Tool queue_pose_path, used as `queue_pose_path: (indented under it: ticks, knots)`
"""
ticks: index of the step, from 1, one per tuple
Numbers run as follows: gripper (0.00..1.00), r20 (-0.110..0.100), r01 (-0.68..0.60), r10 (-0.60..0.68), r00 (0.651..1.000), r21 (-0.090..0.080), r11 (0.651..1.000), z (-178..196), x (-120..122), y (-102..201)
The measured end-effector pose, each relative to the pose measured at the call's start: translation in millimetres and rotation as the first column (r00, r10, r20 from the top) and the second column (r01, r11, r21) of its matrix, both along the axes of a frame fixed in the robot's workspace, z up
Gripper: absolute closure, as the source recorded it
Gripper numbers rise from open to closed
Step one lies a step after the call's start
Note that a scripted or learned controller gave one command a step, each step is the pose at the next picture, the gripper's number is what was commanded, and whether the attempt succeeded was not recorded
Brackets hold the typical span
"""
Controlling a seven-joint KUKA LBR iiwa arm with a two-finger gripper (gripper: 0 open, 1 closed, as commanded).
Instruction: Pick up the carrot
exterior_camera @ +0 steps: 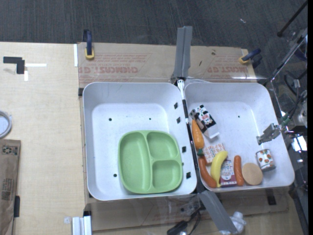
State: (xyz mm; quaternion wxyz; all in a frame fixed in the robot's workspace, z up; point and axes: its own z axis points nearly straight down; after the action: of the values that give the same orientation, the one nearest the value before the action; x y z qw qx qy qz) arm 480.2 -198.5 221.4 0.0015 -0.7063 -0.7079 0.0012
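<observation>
The carrot is a short orange piece lying lengthwise against the left wall of the right bin, just below a cow-print carton. A longer orange-red piece lies further down along the same wall, beside a banana. My gripper is a small grey shape low over the right side of the right bin. It is well to the right of the carrot and apart from every item.
The right bin also holds a small pale box, a red packet, a red sausage, a round tan biscuit and a tomato can. A green divided plate lies in the left bin.
</observation>
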Motion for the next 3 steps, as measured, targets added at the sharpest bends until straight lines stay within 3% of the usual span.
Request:
queue_pose_path:
  ticks: [1, 2, 3]
  knots:
    - [0.0, 0.001, -0.047, 0.047, 0.999, 0.0, 0.999, -78, -3, 72]
    - [0.0, 0.008, -0.094, 0.094, 0.996, -0.002, 0.996, -126, 39, 95]
    - [0.0, 0.012, -0.167, 0.167, 0.986, -0.002, 0.986, -126, 0, 89]
